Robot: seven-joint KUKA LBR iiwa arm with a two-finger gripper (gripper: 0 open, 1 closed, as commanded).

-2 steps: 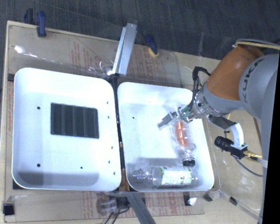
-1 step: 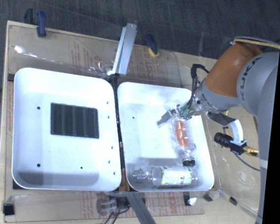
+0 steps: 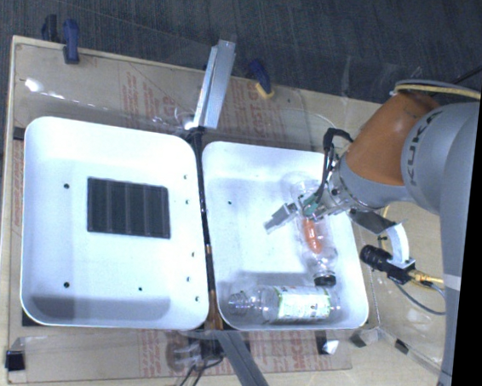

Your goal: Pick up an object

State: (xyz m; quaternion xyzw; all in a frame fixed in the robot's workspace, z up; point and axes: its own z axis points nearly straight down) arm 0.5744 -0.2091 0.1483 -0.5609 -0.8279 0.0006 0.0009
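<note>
Arm: the grey arm with an orange band (image 3: 383,143) reaches in from the right, over the right shallow white bin (image 3: 227,246).
Gripper: the two-finger gripper (image 3: 295,212) sits low in the right bin's upper middle; how its fingers stand, I cannot tell.
Clear plastic bottle with orange-red contents (image 3: 315,237): lies in the right bin directly beside and under the gripper, running down toward the bin's right wall, its dark cap (image 3: 324,281) at the lower end; contact cannot be judged.
Clear bottle with a white label (image 3: 285,304): lies on its side along the right bin's near wall, well below the gripper.
Left white bin (image 3: 48,159): holds a dark ribbed rectangular panel (image 3: 128,208).
</note>
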